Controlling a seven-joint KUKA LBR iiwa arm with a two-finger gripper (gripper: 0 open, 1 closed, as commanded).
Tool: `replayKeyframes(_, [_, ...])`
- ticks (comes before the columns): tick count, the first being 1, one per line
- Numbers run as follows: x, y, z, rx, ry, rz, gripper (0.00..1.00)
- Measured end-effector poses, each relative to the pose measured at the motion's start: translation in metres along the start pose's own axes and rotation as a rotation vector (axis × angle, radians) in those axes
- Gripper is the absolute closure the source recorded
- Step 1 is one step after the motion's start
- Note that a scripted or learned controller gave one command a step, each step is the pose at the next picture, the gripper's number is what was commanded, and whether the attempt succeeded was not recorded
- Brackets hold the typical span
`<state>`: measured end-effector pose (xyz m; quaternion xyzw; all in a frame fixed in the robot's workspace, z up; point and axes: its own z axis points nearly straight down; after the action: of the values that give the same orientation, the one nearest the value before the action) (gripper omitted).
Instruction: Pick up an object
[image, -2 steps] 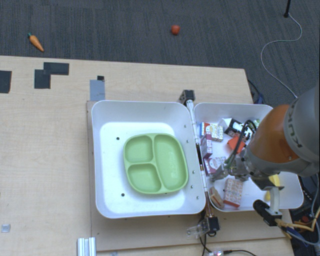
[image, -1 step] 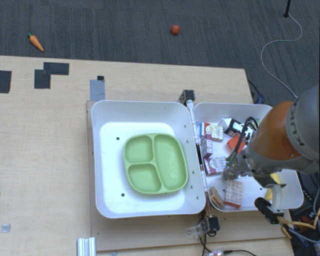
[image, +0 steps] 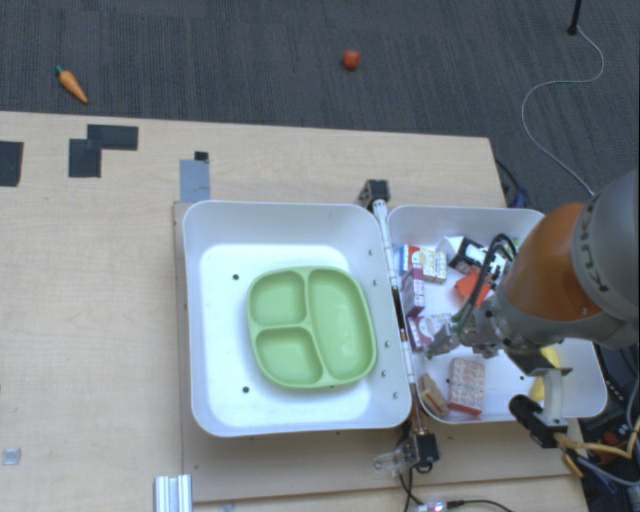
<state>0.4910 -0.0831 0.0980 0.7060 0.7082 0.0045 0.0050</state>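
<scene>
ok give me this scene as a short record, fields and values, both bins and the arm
left bin: holds a green divided plate
right bin: holds a pile of small packets and an orange item
arm: reaches over the right bin from the right
gripper: low over the packets near the bin's left wall; grasp unclear
floor: a small red ball, a carrot

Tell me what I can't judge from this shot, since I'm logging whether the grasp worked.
- Gripper, camera view: its fingers are blurred and partly covered by the arm.
- Right bin: its right part is hidden under the arm.
- Small packets there: too small to identify.
</scene>
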Motion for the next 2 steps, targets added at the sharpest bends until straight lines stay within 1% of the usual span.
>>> replayKeyframes(1, [0.0007, 0.0018, -0.0105, -0.004, 0.000, -0.004, 1.00])
replayKeyframes(2, [0.0007, 0.0017, -0.0104, -0.004, 0.000, -0.003, 0.00])
